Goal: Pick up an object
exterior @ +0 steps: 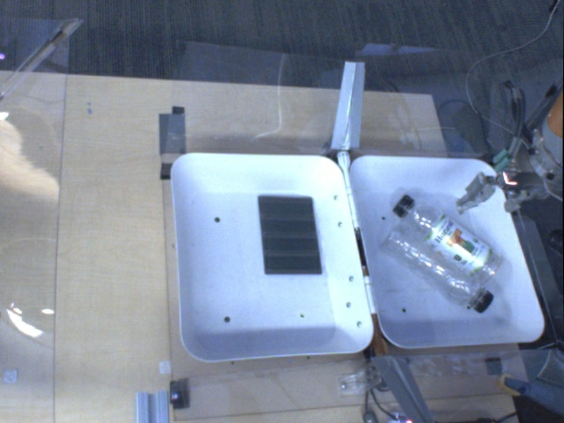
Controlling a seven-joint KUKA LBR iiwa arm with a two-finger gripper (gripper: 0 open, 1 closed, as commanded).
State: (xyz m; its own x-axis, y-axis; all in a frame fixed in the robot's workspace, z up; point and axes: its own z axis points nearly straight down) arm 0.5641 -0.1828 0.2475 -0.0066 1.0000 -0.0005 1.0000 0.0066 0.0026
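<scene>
Two clear plastic bottles (441, 249) are lying crossed in the right bin (529, 324), a dark ribbed block (289, 234) is sitting in the left bin (198, 263), and the gripper (493, 194) is hovering open above the right bin's far right corner.

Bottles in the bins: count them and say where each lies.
2, both clear, in the right bin: one bottle with a label lying diagonally, the other bottle alongside it, touching. None visible in the left bin.
</scene>
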